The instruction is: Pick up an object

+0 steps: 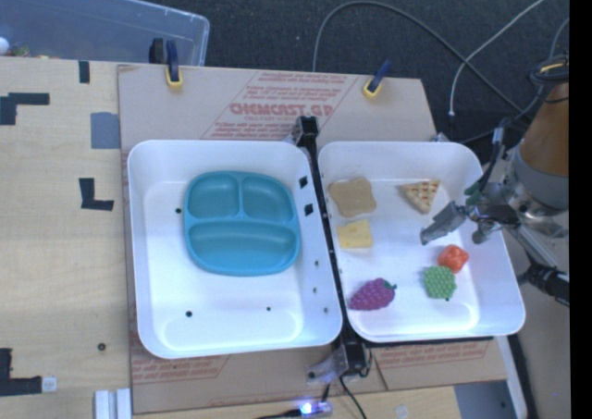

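The right bin holds several toy foods: a brown toast slice, a pizza wedge, a yellow cheese square, purple grapes, a green broccoli-like piece and a red tomato. My gripper reaches in from the right and hangs just above the tomato. It is open, its fingers spread to either side, and nothing is between them.
The left bin holds a blue divided plate. A black divider clip line runs between the bins. Cables trail behind the right bin. The arm's orange band sits at the far right.
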Action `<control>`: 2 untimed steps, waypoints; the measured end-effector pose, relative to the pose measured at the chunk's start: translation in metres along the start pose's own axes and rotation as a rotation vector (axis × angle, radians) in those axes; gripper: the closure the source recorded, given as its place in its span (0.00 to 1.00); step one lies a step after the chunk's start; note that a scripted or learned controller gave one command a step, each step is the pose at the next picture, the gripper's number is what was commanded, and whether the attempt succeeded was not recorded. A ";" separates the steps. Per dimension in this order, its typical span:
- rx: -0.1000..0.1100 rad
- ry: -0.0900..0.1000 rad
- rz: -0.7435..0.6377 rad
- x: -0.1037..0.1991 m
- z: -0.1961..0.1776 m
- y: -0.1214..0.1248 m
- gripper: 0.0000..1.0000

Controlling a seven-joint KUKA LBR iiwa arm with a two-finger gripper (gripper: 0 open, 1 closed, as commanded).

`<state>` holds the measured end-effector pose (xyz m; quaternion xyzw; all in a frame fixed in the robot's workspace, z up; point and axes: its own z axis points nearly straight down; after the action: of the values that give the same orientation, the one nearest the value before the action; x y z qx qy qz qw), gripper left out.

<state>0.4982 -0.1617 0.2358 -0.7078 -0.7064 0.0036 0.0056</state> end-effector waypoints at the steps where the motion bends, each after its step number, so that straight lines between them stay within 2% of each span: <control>1: -0.008 -0.002 -0.003 0.000 -0.004 0.002 0.00; 2: -0.003 -0.001 -0.003 0.002 0.060 0.007 0.00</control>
<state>0.5047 -0.1595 0.1754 -0.7069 -0.7073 0.0027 0.0042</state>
